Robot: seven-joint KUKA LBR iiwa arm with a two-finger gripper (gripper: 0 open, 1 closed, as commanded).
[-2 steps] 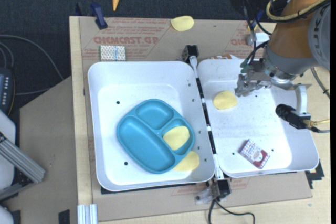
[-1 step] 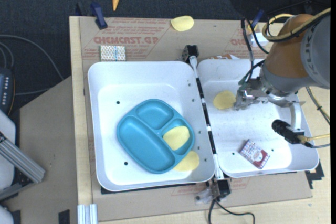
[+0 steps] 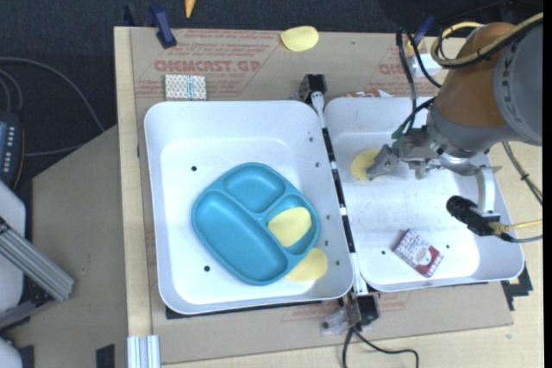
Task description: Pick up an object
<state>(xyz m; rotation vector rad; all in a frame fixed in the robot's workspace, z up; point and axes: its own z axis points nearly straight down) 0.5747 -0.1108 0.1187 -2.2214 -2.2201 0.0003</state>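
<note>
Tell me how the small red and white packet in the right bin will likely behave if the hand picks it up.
The small red and white packet looks flat and thin, so it is probably light and may flex. It lies flat on the floor of the right white bin, so getting under its edges could be hard. Its printed wrapper may be slippery.

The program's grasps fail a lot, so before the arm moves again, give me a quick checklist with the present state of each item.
1. Gripper is inside the right bin: ok, near its left wall.
2. A target lies close: ok, a yellow piece sits right by the gripper tip.
3. Yellow piece is between the fingers: cannot tell, the wrist hides the contact.
4. Other pickable thing in that bin: ok, a small red packet lies flat toward the near edge, apart from the gripper.
5. Left bin contents are away from the arm: ok, the blue tray rests there untouched.
</note>
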